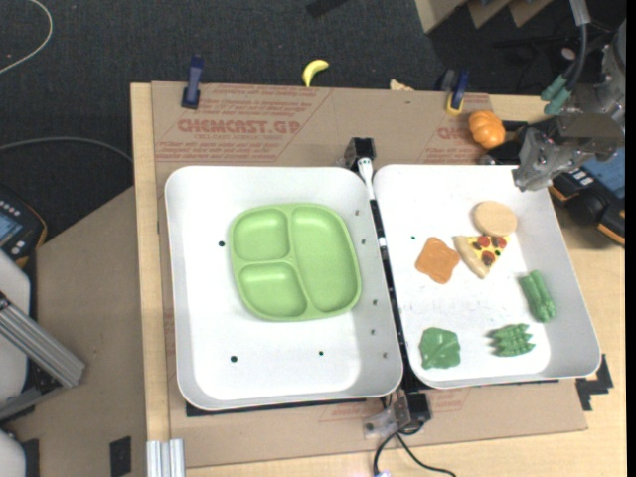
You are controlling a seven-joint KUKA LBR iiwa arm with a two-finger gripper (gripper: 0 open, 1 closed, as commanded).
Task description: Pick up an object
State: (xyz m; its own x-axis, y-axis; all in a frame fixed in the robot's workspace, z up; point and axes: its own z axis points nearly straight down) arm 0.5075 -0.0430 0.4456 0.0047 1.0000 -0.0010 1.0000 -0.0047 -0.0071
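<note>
Two shallow white bins sat side by side on a cardboard-covered bench (248, 127), seen from above at a slant. The left bin (199, 296) held a single item: a green divided plate (295, 261) with three compartments, lying flat near the middle, each compartment bare.

The right bin (417, 197) carried the toy food. A round tan biscuit (494, 217) lay toward the far right side, touching or nearly touching a pizza slice (481, 250) just below it. Beside the slice, to its left, rested an orange cracker-like piece (436, 259). A green pickle-shaped piece (539, 295) lay near the right wall. Along the near edge sat a green leafy piece (439, 348) and, a little to its right, a green ridged piece (512, 340), the two apart.

The gripper (532, 170) hung at the far right corner of the right bin, above its rim, well apart from every piece of food and holding none of them; whether its fingers were spread or pressed together could not be told at that angle.

Outside the bins, a small orange pumpkin-like toy (486, 128) sat on the cardboard beyond the right bin, and a yellow banana toy (314, 71) lay at the bench's far edge between two blue clamps (192, 82).
</note>
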